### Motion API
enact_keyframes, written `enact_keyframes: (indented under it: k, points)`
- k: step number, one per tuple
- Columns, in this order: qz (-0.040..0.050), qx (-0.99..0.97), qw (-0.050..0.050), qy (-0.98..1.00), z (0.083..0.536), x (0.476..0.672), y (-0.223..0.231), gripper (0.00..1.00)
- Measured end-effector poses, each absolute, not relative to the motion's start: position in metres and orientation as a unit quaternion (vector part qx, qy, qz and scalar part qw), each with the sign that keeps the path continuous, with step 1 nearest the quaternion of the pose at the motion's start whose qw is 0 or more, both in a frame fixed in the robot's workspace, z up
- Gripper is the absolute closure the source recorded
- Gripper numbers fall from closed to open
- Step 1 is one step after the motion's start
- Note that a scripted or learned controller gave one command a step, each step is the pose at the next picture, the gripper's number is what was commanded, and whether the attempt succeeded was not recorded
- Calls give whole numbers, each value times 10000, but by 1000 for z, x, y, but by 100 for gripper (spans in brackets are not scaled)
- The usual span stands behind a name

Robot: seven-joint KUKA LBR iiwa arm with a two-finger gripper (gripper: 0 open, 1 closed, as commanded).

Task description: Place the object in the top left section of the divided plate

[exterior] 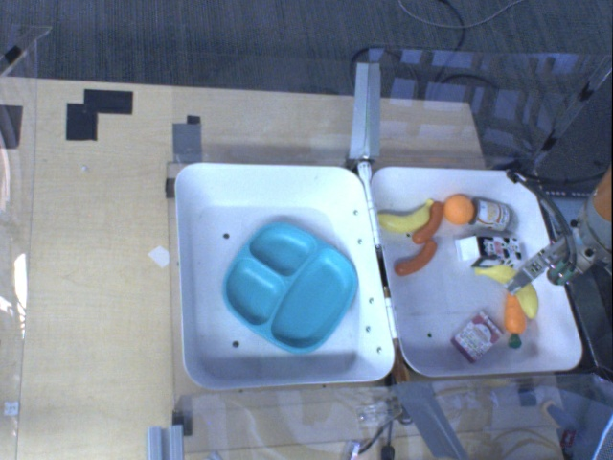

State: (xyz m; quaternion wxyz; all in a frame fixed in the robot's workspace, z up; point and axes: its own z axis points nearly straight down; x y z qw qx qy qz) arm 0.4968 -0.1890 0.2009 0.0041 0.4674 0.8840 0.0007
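Note:
A blue divided plate [269, 267] lies in the left bin [206, 257], with nothing in its sections; the top left section [283, 246] is bare. My gripper [524, 278] reaches in from the right over the right bin [436, 353]. It hangs just beside a small yellow banana [497, 274] and above an orange carrot [514, 315]. Nothing shows held in the gripper.
The right bin also holds a larger banana [402, 221], two red sausages [416, 257], an orange [459, 209], a can [493, 215], a small printed box [499, 249] and a red packet [476, 336]. A metal divider [364, 113] stands between the bins at the back.

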Motion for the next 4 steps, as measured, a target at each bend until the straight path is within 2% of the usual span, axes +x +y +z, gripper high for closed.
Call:
enact_keyframes:
  k: [1, 2, 3, 4]
  points:
    - [35, 5042, 71, 8636, 89, 506, -103, 100]
    - [30, 5050, 85, 8630, 90, 506, -105, 0]
    - [17, 4393, 88, 8983, 90, 508, -93, 0]
    - [16, 4070, 38, 9134, 186, 489, -41, 0]
